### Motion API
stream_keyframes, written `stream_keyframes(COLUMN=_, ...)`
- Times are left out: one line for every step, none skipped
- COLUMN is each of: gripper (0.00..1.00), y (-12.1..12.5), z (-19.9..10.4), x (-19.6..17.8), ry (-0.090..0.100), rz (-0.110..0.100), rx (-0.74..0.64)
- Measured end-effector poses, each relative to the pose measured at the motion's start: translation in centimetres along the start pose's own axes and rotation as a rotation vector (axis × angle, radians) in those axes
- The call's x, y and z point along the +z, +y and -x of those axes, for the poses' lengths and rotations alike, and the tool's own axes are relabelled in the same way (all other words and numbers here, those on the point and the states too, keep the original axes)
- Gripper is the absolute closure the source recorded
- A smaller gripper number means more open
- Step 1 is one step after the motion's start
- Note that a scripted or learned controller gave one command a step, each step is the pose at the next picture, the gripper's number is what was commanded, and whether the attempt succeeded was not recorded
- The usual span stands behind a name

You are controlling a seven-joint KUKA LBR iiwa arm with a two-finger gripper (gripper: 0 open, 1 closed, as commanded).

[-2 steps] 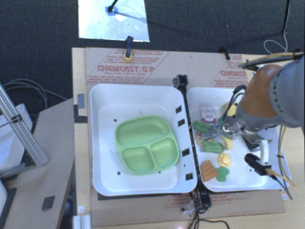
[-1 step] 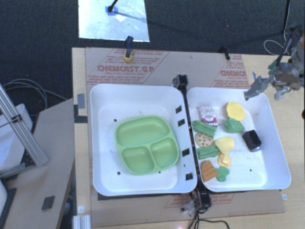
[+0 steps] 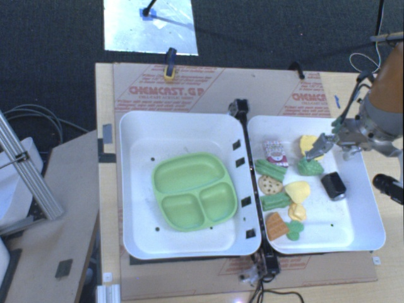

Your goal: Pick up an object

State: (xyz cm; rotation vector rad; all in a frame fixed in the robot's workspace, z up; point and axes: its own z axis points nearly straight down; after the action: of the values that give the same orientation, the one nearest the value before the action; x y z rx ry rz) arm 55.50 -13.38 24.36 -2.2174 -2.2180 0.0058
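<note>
Dark carpet surrounds a bench (image 3: pixel 189 87) covered with printed protective sheeting, bearing two shallow white bins side by side. Left bin (image 3: pixel 145 131) holds a green divided tray (image 3: pixel 192 190), its long axis running slantwise from upper left to lower right, the two small compartments toward the lower edge. Right bin (image 3: pixel 360 232) holds a scatter of toy food: a small pink-and-white packet (image 3: pixel 276 151), a green pod (image 3: pixel 270 169) lying slantwise, a cookie (image 3: pixel 270 185), yellow pieces (image 3: pixel 298 190), an orange piece (image 3: pixel 276 226), a black block (image 3: pixel 333 185) and a green leafy piece (image 3: pixel 309 166). Arm (image 3: pixel 385 100) enters from the right, over the right bin's upper corner. Gripper (image 3: pixel 319 148) sits low at the green leafy piece, beside a yellow item (image 3: pixel 307 142); contact uncertain, and whether the claw is apart or together cannot be told from this angle.
</note>
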Motion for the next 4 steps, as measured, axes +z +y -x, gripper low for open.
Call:
stream_keyframes(gripper=0.0, y=11.6, z=2.0, x=16.2, ry=-0.004, rz=0.018, rx=-0.006)
stream_keyframes(gripper=0.0, y=11.6, z=-0.1, x=2.8, ry=-0.003, rz=0.02, rx=-0.007)
stream_keyframes(gripper=0.0, y=11.3, z=7.8, x=7.0, ry=-0.006, rz=0.007, rx=0.004)
stream_keyframes(gripper=0.0, y=5.7, z=7.2, x=16.3, ry=0.002, rz=-0.002, rx=0.001)
